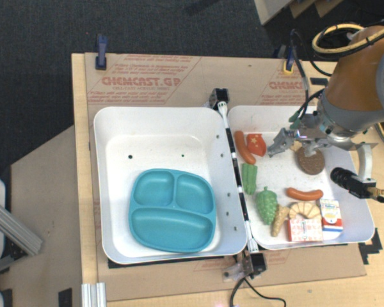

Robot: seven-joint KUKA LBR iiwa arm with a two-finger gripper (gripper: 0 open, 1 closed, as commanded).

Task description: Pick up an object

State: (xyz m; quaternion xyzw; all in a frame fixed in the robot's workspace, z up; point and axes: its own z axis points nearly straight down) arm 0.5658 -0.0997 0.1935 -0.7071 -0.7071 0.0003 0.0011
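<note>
**Gripper poised over the toy food bin**

The grey two-finger gripper [293, 141] hangs over the right shallow white bin [365, 226], fingers spread apart, nothing between them. Just beside it lies a round brown patty [312, 163]; a red pepper piece [255, 144] sits to its left, possibly touching an orange carrot [243, 149]. The left white bin [109, 171] holds a teal divided plastic plate [173, 210].

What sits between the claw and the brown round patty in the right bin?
Nothing visible. The claw hangs over the right white bin, just left of the brown round patty. The red tomato piece lies further left, away from the patty.
</note>
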